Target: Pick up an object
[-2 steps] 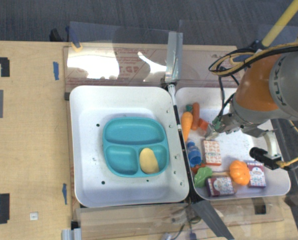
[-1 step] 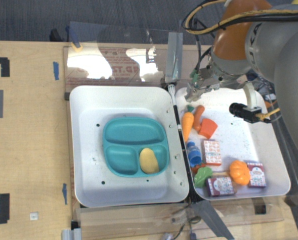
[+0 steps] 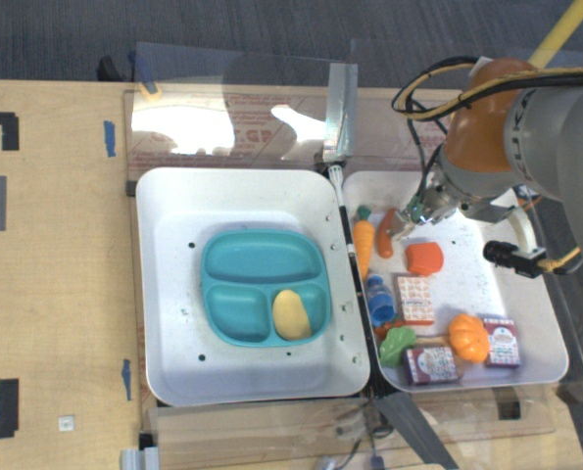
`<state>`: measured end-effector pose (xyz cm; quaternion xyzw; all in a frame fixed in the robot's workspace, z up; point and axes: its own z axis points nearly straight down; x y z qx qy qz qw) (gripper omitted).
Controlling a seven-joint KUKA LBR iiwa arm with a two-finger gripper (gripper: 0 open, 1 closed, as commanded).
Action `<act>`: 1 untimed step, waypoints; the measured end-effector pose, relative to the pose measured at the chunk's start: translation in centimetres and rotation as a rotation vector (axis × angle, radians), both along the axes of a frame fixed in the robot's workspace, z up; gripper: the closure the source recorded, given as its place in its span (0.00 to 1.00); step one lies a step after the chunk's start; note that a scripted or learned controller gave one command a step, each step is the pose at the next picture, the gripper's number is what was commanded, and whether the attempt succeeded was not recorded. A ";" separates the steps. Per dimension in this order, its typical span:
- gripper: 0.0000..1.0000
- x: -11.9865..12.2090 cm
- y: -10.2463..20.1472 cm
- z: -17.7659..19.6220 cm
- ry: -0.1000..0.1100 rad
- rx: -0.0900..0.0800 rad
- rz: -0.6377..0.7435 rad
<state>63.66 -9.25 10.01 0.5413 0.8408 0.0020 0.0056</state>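
A: Where is the gripper (image 3: pixel 415 211)?

B: Low in the right bin (image 3: pixel 536 302), near its far left corner, just right of the carrot (image 3: pixel 363 244). A small brown piece (image 3: pixel 386 233) lies just under its tip, between it and the carrot. It may be touching the piece, but the view is too coarse to be sure, and I cannot tell whether the gripper is spread or closed.

A: And the rest, taking the carrot as the mark?

B: The red block (image 3: pixel 424 258) sits to its right, past the brown piece. The blue bottle (image 3: pixel 379 299) lies just in front of it, toward the camera, with the white carton (image 3: pixel 415 299) beside the bottle. Further forward come the green piece (image 3: pixel 397 344), a small box (image 3: pixel 430 363), the orange pumpkin (image 3: pixel 468 337) and a second box (image 3: pixel 502 345) at the near right.

A: Left of the carrot?

B: Across the bin wall, the left bin (image 3: pixel 164 262) holds a teal tray (image 3: pixel 262 287), with a yellow lemon (image 3: pixel 291 314) in its near right compartment.
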 end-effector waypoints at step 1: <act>1.00 -1.8 -0.8 -1.2 0.005 0.002 0.023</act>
